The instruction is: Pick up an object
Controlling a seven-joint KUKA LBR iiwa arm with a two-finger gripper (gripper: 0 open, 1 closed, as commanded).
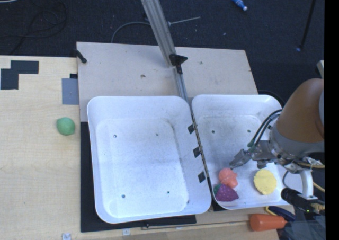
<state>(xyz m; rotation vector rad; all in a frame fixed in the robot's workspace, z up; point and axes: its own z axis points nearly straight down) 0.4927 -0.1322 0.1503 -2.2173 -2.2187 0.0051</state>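
Gripper (244, 158) low in right bin (233, 107), above orange toy (227, 176); open or closed: cannot tell. Purple toy (226, 193), yellow toy (265, 181) nearby.

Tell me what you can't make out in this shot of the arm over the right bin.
- Gripper: small and blurred in the camera view, its finger spacing unreadable.
- Right bin: the arm's wrist covers its right side.
- Purple object: too small to identify; it touches the orange-pink object.
- Yellow object: surface detail blurred.
- Orange item below the bin: partly cut off by cables.
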